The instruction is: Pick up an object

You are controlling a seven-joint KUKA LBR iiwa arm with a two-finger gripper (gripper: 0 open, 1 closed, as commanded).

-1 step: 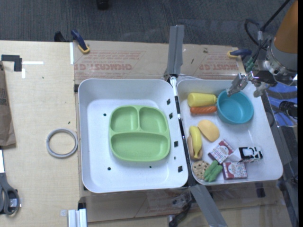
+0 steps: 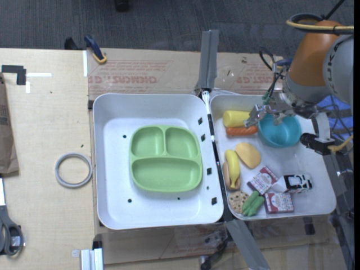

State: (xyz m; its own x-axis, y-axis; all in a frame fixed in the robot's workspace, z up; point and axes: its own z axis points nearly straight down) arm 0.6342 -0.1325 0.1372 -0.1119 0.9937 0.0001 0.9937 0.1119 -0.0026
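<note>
The right bin (image 2: 320,207) holds several small items. A blue bowl (image 2: 283,133) sits at its far side, with a yellow block (image 2: 235,117) and an orange carrot (image 2: 241,131) just left of it. Nearer the front lie a banana (image 2: 232,165), a tan wedge (image 2: 248,154), a cookie (image 2: 237,200), a green vegetable (image 2: 253,203), two red packets (image 2: 262,180) (image 2: 279,202) and a black-and-white toy car (image 2: 297,182). My gripper (image 2: 263,112) hangs low over the bowl's left rim, close to the carrot's right end. Nothing is visibly held.
The left bin (image 2: 107,151) holds a green divided plate (image 2: 166,159). On the bench to the left lie a grey tape ring (image 2: 73,169), scissors (image 2: 8,238) and a blue clamp (image 2: 95,48). A grey post (image 2: 208,58) stands behind the bins' shared wall.
</note>
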